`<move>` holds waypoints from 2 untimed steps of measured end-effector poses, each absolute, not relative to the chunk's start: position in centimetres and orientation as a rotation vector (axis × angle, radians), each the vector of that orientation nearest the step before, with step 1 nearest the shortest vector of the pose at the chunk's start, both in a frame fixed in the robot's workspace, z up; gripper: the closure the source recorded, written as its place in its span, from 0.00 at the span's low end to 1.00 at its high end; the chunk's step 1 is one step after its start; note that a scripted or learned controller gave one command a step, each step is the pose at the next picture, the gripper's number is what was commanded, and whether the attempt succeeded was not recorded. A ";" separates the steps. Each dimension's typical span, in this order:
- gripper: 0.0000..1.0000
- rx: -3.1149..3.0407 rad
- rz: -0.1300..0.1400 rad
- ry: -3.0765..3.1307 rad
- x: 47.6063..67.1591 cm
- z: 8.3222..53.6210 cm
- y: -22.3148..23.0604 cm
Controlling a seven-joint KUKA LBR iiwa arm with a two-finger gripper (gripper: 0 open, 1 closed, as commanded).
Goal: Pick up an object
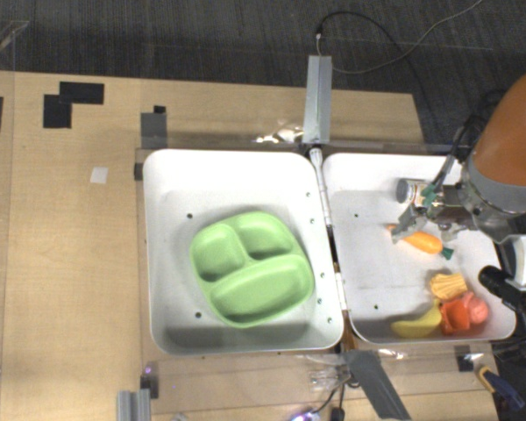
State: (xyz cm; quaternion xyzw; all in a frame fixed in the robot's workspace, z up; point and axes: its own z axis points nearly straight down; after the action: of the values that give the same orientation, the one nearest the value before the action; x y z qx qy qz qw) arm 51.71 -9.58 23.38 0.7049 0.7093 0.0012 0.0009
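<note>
Hovering in the right bin point(368, 261), the gripper point(418, 220), grip state unclear, touches a carrot point(422, 243); a tomato point(463, 313) and banana point(418, 325) lie near.

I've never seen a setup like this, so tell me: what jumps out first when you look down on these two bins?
The bright green divided plate in the left bin catches the eye first. Next comes the arm's orange band at the right edge, with the gripper low over an orange toy in the right bin. A yellow, red and orange cluster of toy food sits in that bin's near corner.
</note>
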 end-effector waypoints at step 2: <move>0.00 2.079 0.011 2.342 58.0 8.9 -15.6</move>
State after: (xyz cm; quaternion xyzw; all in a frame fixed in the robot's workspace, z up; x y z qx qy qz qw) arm 58.01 -15.64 8.94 0.6638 0.7479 0.0035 0.0048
